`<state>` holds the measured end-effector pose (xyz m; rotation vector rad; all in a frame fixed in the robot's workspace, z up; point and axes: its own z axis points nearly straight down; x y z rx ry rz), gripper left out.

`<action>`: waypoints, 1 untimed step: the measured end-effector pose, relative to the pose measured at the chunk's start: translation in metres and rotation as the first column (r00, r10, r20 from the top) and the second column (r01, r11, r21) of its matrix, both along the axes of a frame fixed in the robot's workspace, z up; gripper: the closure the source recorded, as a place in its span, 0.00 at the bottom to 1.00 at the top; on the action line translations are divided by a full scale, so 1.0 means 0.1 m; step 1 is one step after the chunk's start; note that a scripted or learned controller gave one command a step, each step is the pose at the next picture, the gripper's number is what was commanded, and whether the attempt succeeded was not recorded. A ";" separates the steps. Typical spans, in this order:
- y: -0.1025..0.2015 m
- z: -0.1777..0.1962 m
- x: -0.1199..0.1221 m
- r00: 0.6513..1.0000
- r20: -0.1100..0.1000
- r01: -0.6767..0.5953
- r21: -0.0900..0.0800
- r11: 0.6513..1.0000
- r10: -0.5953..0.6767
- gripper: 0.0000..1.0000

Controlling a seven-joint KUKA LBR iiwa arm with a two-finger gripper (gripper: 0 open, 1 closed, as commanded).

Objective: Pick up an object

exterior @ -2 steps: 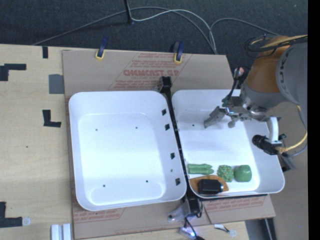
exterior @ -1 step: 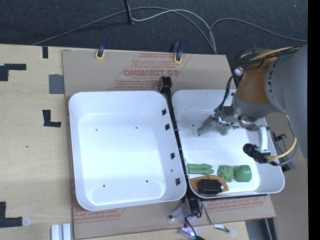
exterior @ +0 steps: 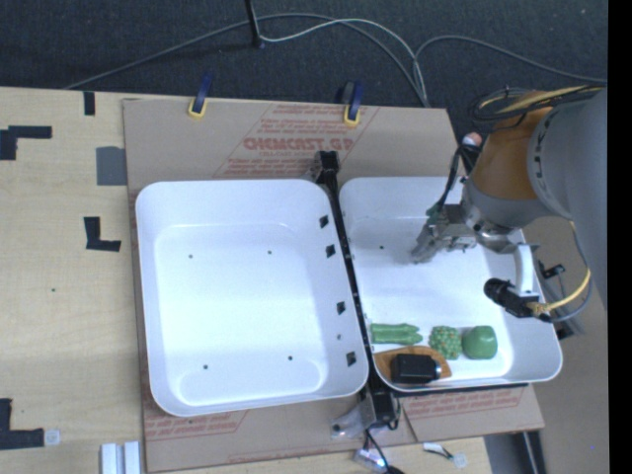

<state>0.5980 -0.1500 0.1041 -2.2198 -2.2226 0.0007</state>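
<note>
**Claw high in the right bin, objects clustered toward the near rim**

The claw (exterior: 432, 246) hangs over the upper-middle of the right bin (exterior: 395, 200), its tips low over the white floor. Nothing sits between them, but the view is too small and slanted to tell whether they are spread or closed.

Every candidate lies on the near side of the claw, down-frame, well apart from it. Nearly straight below it in the frame is a green bumpy piece (exterior: 444, 341). Just to that piece's right sits a smooth green lump (exterior: 480, 342). To its left lies a green pod (exterior: 395, 333), long axis running left to right across the bin, so jaws closing along the near-far line would likely suit it. Nearest the rim, a black object (exterior: 415, 368) rests on an orange piece (exterior: 434, 361).

These things are packed close, some touching or nearly so, which probably makes a clean single grasp awkward; the lump at the right end looks the most exposed. The near wall of the bin is just beyond the black object and could crowd a finger there.

The left bin (exterior: 158, 265) lies beyond the dividing rim, left of the claw. The arm's wrist and a black fitting (exterior: 506, 296) sit right of the claw, above the lump's side of the bin. The table (exterior: 59, 294) surrounds both bins.
</note>
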 end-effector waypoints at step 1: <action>-0.02 0.45 0.08 1.000 0.004 0.001 -0.001 1.000 -0.001 1.00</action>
